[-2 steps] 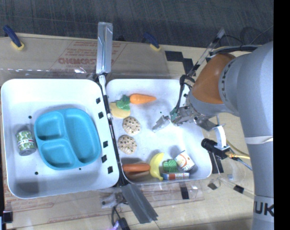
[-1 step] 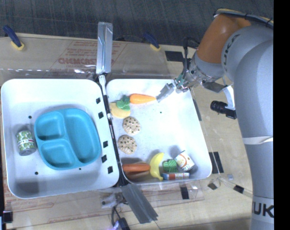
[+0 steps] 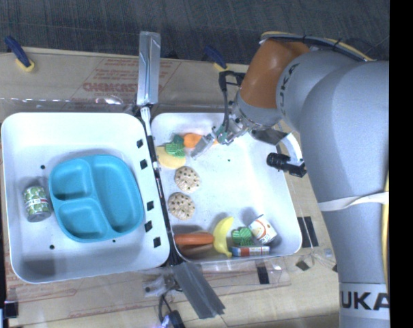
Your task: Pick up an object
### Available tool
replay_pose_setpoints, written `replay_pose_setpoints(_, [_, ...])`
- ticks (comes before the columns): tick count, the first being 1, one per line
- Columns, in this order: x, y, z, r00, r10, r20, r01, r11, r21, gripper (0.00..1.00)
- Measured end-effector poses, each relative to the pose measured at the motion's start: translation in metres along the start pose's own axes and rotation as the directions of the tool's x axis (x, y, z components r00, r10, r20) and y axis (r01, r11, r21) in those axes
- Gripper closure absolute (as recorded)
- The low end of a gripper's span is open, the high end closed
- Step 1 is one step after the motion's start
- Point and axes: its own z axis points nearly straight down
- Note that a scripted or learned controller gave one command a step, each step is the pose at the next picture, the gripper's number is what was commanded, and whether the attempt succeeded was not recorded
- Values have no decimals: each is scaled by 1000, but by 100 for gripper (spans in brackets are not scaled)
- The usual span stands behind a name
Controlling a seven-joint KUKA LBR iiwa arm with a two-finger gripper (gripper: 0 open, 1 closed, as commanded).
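Looking down, we see the gripper (image 3: 205,144) in the right bin (image 3: 278,183) beside an orange toy (image 3: 191,140). We cannot tell its finger state.

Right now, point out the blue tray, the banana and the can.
blue tray (image 3: 93,198), camera view, on its centre divider.
banana (image 3: 223,234), camera view, mid-body.
can (image 3: 36,201), camera view, on its side wall.

Two bins (image 3: 15,135), one blue tray (image 3: 93,197), one can (image 3: 36,202), two cookies (image 3: 186,178), one banana (image 3: 223,234), one hotdog (image 3: 194,239), one carrot (image 3: 191,141), one lemon (image 3: 170,157).
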Motion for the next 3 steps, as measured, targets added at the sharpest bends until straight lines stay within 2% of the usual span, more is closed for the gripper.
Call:
replay_pose_setpoints(1, [25,14,1,990,139,-2,-139,990,4,0])
replay_pose_setpoints(2, [57,34,-102,997,73,-1,-73,997,-2,0])
replay_pose_setpoints(3, [79,-55,-1,963,270,-8,-270,963,18,0])
